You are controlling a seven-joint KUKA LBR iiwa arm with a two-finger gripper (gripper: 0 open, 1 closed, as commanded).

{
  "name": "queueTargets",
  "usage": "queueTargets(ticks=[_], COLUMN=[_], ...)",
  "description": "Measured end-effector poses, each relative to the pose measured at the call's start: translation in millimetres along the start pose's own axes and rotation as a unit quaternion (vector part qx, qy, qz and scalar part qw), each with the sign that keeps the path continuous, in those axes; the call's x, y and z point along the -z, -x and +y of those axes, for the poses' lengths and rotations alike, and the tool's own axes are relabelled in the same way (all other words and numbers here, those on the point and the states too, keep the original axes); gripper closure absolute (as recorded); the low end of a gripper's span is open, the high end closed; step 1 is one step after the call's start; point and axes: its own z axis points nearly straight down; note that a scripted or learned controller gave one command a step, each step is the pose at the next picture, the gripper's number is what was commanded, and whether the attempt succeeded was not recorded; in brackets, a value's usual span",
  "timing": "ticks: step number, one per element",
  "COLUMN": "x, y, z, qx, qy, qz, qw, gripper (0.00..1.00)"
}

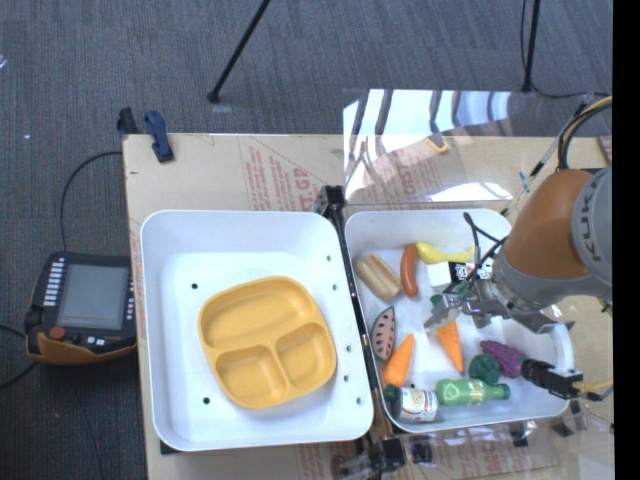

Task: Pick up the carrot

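Two orange carrots lie in the right bin (530,400). One carrot (399,360) rests near the bin's left wall, tip pointing down-left. The other carrot (452,345) lies nearer the middle, just below my gripper (446,311). The gripper hangs low over the bin's centre, right at that carrot's upper end, and its body hides the part it meets. Nothing is visibly lifted off the bin floor.
The right bin also holds a bun (378,276), a red sausage (409,268), a yellow piece (441,253), a watermelon slice (384,332), a purple eggplant (500,357), a green vegetable (486,367), a green bottle (470,392) and a small jar (418,403). A yellow divided plate (266,341) sits in the left bin (165,268).
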Motion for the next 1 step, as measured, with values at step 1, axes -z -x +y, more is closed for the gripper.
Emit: queueTargets(ticks=[1], x=[9.3], y=[0.6], z=[-0.6], qx=[-0.004], qy=[-0.002], qz=[0.002], qw=[1.0000], gripper=[1.00])
